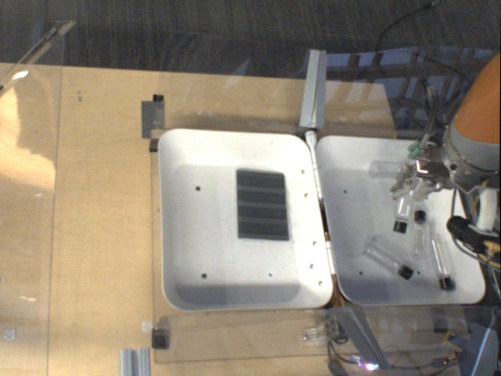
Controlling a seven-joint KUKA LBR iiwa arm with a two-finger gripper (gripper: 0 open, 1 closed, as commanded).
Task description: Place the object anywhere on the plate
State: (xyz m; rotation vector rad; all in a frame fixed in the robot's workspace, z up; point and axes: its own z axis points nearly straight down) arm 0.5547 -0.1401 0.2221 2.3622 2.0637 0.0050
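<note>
I see the plate [262, 204], a dark ribbed rectangular slab, lying flat near the middle of the left bin [180, 210]. The objects are clear plastic tubes with black caps in the right bin [344, 210]: one [386, 256] lies tilted near the bin's front, one [441, 266] lies along the right side, and a shorter one [403, 212] sits just under the tool [417, 172]. The tool hangs over the upper right part of the right bin, among those tubes; its metal parts blur into the clear plastic, so I cannot tell how it stands or whether it touches anything. Above it I see the arm's orange band [481, 108]. Both bins are smooth, white and shallow with rounded corners, set side by side on a pale wooden worktop [86, 210]. Beyond the worktop lies dark carpet [196, 14].
</note>
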